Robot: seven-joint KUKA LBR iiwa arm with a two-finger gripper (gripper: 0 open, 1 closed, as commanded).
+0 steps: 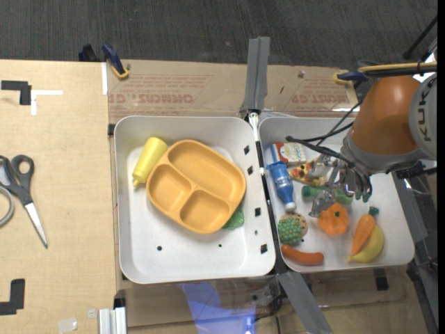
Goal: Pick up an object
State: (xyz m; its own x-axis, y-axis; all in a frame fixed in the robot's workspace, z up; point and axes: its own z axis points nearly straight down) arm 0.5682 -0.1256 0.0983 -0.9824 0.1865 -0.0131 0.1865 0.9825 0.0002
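Lettering first: the brown cardboard sheet [174,92] behind the bins carries reddish print, upside down from here and not clear enough to read for certain. On the grey arm [425,117], white letters "KU" show at the frame's edge, beside the orange band [386,117].

Down in the right-hand shallow white bin [396,256], the jaws [328,195] hang low among the toys. How far apart they stand I cannot tell; cables and metal parts clutter the wrist, and nothing is clearly seen between them.

Right below the jaws, touching or nearly so, sits the small orange pumpkin-shaped toy [334,220]. Just to the arm's side of it lies the orange plastic carrot [362,232], with the yellow plastic banana [373,245] against it. On the far side of the jaws from the arm, the blue bottle with a white cap [281,181] lies flat. Beyond the pumpkin, away from the jaws, rest a round green speckled toy [292,227] and a red sausage-shaped toy [302,257].

Well apart, in the left-hand shallow white bin [181,263], an orange three-compartment plastic tray [196,185] lies beside a yellow plastic bottle [149,160]. Grey-handled scissors [24,190] rest on the table [55,256].
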